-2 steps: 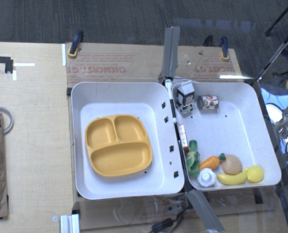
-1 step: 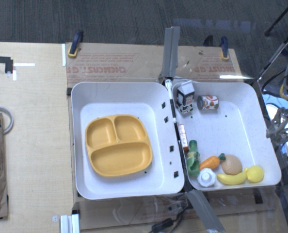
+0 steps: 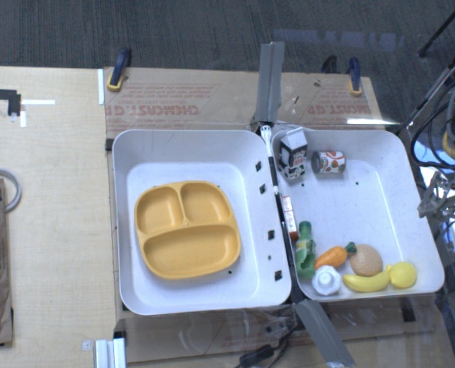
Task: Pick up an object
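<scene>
Nothing had been picked yet: every object lay in a bin, so the whole grasp and lift was left, and the claw's state could not be told. The left bin held only a yellow divided plate, lying flat near its middle. The right bin held the likely picks: a small carton and a can side by side at the far edge, and along the near edge a green bottle, carrot, white bottle, potato, banana and lemon, crowded together.
</scene>
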